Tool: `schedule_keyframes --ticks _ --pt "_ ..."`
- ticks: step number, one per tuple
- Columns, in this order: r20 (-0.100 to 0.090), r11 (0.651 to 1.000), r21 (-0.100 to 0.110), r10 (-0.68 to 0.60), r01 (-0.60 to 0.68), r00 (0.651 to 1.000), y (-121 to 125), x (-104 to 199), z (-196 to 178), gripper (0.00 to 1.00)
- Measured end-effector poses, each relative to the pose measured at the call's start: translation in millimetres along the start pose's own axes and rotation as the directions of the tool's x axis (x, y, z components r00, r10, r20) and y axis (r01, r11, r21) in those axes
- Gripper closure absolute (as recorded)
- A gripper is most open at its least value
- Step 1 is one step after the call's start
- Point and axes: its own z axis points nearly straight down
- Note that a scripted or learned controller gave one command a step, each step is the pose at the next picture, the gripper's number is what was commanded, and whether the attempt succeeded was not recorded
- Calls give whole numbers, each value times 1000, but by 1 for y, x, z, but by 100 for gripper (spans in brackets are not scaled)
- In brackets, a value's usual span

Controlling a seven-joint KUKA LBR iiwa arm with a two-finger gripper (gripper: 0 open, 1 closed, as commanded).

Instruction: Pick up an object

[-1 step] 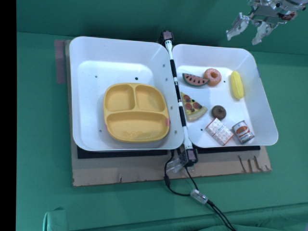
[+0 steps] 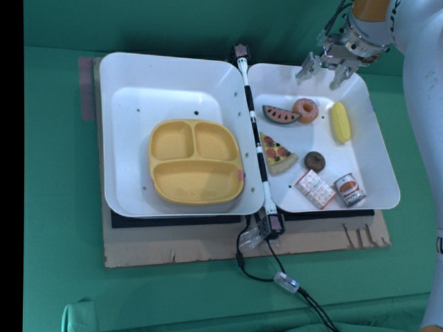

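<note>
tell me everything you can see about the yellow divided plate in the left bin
The yellow plate is a rounded-square tray that looks like smooth plastic, moulded into three compartments: two smaller ones at the far side and one wide one nearest the camera. It lies flat and right way up on the floor of the left bin, toward its near right part. All three compartments hold nothing, and no other object touches it.

You see: bins (image 2: 173, 75) glossy white plastic; tray (image 2: 196, 161) matt yellow plastic, 9 o'clock; can (image 2: 349, 189) shiny, paper label, 4 o'clock; base board (image 2: 208, 247) rough cardboard; green cloth (image 2: 62, 185) matt.
</note>
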Motion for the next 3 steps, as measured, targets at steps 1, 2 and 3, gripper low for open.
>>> schedule_keyframes --ticks 1,2,3 --pt "-4 1000 11 -1 1 1000 0 -18 51 0" --pt "-12 1000 3 1 -1 1000 2 -15 34 100" --pt "-9 1000 4 1 -1 1000 2 -17 34 0"
